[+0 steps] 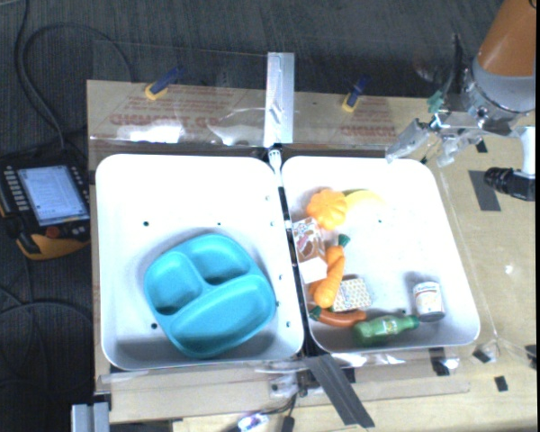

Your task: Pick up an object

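My gripper point(423, 149) hovers over the far right corner of the right bin point(450, 241), fingers spread open with nothing between them. Toy items lie along that bin's left and near sides: an orange squash point(328, 207), a yellow fruit point(365, 199), a snack packet point(307, 237), a carrot point(329, 277), a waffle-like square point(354, 293), a green bottle point(385, 328) and a small jar point(427, 300). All of them sit well below and to the left of the gripper.
A blue divided plate point(211, 291) fills the near part of the left bin point(126, 205). A teach pendant point(43, 201) lies off the bench at the left. Clamps and tape mark the bench's far edge point(279, 106).
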`<state>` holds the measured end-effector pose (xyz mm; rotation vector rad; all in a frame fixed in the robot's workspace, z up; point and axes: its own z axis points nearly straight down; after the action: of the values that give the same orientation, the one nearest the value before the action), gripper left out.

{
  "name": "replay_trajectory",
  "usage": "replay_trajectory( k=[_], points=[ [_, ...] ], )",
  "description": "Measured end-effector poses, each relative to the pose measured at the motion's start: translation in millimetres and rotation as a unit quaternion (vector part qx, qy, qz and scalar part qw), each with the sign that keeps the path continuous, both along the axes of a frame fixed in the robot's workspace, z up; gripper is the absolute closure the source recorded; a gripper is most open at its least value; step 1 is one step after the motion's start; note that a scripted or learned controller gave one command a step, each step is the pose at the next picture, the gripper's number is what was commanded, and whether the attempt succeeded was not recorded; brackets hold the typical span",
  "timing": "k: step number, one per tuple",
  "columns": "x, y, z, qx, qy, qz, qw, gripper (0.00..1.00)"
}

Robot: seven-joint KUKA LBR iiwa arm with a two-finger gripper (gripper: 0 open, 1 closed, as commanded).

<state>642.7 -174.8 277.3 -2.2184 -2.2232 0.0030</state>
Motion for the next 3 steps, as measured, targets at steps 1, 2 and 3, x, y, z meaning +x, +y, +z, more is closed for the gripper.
replay_trajectory(
  k=[1, 2, 3],
  points=[
    [-21, 43, -128, 0.0006, 0.000, 0.044, 0.9991, 0.00],
    [-39, 59, -159, 0.0012, 0.000, -0.004, 1.0000, 0.00],
    [-19, 70, -186, -0.0058, -0.006, 0.017, 0.9998, 0.00]
  ],
)
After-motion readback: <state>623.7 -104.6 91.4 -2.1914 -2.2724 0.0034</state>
